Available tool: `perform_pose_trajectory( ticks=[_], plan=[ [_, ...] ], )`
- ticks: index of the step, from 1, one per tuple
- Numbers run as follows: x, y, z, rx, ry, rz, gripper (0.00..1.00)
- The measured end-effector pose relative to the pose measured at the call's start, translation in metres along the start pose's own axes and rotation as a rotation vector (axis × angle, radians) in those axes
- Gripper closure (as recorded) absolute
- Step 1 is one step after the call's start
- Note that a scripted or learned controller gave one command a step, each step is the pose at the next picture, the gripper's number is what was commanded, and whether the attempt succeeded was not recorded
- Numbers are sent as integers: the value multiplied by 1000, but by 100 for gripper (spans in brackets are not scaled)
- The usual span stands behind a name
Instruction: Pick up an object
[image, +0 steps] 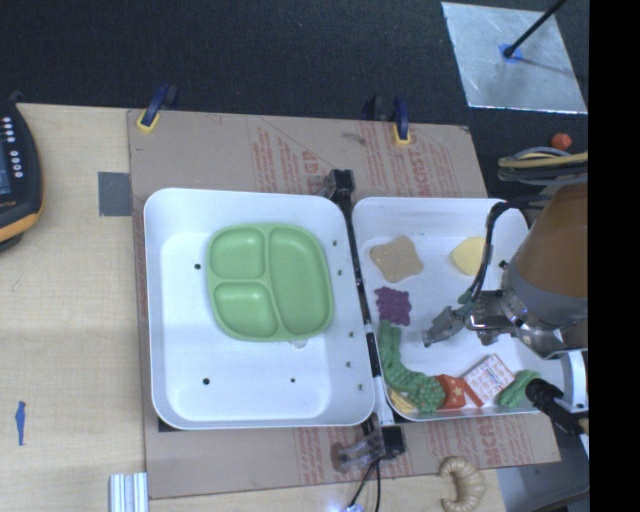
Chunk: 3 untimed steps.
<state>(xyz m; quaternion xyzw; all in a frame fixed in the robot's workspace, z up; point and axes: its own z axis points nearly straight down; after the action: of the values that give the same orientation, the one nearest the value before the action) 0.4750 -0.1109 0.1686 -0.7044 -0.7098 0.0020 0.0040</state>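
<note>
My gripper hangs over the middle of the right bin, its fingers spread open with nothing between them. To its left lies a purple grape-like piece. A tan bread-shaped piece lies at the bin's back, and a yellow piece sits to the right, partly behind a black cable. Along the bin's front lie a green leafy piece, a red piece, a small white and red packet and a green piece.
The left bin holds a green divided plate. A black divider with clamps runs between the bins. The arm's bulky orange and grey body covers the right bin's right edge. A tan curled object lies on the cardboard in front.
</note>
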Motion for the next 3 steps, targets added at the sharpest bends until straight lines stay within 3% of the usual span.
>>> perform_pose_trajectory(
  ticks=[1,2,3],
  plan=[
    [-22,132,77,-16,-6,0,0],
    [-22,28,76,-2,-1,7,0],
    [-31,101,75,-12,-4,2,0]
  ],
)
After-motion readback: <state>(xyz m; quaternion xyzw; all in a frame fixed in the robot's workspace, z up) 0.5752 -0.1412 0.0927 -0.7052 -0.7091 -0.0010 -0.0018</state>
